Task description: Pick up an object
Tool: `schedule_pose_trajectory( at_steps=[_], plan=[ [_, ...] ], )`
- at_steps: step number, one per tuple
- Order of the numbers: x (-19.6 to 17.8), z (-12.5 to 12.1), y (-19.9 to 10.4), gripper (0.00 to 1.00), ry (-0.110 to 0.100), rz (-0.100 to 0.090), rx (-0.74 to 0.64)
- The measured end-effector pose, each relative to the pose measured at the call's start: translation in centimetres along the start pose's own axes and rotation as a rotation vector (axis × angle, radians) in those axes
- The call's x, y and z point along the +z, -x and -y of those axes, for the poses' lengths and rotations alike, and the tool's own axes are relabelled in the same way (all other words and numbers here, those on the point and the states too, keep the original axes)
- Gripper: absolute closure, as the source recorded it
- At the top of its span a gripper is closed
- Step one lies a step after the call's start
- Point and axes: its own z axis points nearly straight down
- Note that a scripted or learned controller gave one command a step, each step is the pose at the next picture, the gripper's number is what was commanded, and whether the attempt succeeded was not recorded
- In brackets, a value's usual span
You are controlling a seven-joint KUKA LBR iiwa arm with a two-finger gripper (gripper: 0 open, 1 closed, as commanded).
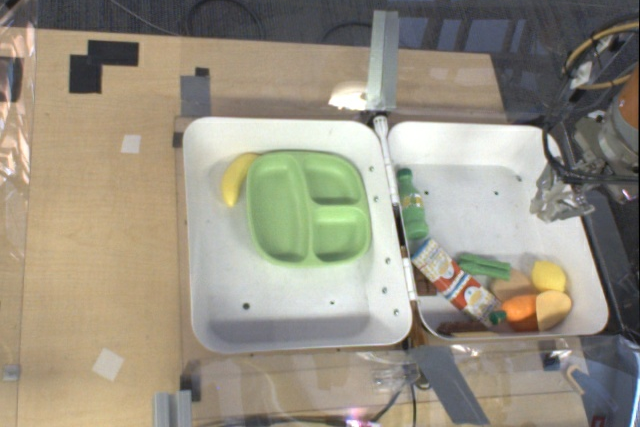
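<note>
Nearest to us, in the front corner of the right bin (470, 150), lies a little heap of toys; we see an orange carrot-like piece (521, 310), a yellow lemon (548, 275), a tan chunk (553, 307), a green flat piece (485, 266) and a small carton (452, 279) with red and white print; they touch or lie just beside each other, so any one of them could be the thing to pick. A bit further back a green bottle (407, 202) lies along the wall between the two bins; in the left bin (290, 320) a green tray (305, 207) with three sections lies flat, and a yellow banana (235, 178) peeks out at its left edge. The tool (560, 200) hangs over the right rim of the right bin, above the toys and holding nothing (we cannot tell if its tips are apart or together). To do this well, we think it should come down straight over one toy with room on both sides; the lemon or the bottle look easiest, since the crowded ones may slip or block the tips. Furthest back is the bare wooden tabletop (100, 215).
</note>
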Motion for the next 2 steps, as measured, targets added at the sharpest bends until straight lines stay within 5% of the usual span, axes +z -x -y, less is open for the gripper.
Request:
schedule_pose_trajectory(
  at_steps=[1,2],
  plan=[
    [-0.4,2.2,5.6,1.0,0.004,-0.001,-0.368],
    [-5.6,4.2,10.1,1.0,0.002,0.002,-0.582]
  ],
)
